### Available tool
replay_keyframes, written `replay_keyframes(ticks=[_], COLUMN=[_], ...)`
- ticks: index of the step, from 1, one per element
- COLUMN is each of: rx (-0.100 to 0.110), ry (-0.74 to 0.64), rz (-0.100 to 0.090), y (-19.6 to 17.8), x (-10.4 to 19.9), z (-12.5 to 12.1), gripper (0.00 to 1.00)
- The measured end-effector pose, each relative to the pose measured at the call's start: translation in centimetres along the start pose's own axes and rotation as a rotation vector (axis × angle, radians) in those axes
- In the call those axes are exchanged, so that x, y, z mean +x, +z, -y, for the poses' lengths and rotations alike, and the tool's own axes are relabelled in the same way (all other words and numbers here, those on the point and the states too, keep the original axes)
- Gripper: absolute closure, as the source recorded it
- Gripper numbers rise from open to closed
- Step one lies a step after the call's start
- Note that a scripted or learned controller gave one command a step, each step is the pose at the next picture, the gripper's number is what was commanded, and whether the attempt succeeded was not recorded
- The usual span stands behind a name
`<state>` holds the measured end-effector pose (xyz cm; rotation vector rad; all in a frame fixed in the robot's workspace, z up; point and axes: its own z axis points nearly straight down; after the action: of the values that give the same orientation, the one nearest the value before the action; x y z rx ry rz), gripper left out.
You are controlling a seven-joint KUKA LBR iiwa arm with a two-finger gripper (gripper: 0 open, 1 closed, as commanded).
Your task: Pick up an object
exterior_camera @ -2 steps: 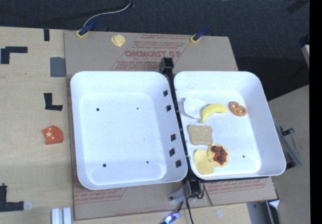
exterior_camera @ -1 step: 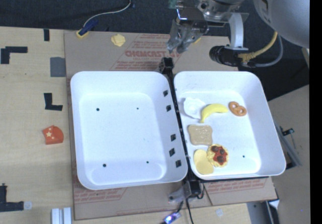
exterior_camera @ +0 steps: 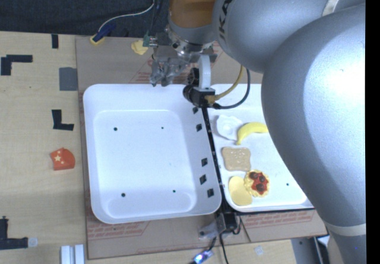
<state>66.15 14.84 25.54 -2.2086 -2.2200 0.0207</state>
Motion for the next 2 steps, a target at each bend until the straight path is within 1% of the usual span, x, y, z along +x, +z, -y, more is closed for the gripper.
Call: replay_keyframes(ticks=[1, 2], rx=[-0.025, -0.027], ry=[0.002, 0.001], rz=[-0.005, -0.006], y=[-11.4, -21.5], x=[-0.4, -0.1], z=[4.5, 7.8], gripper=[1.0, 1.0])
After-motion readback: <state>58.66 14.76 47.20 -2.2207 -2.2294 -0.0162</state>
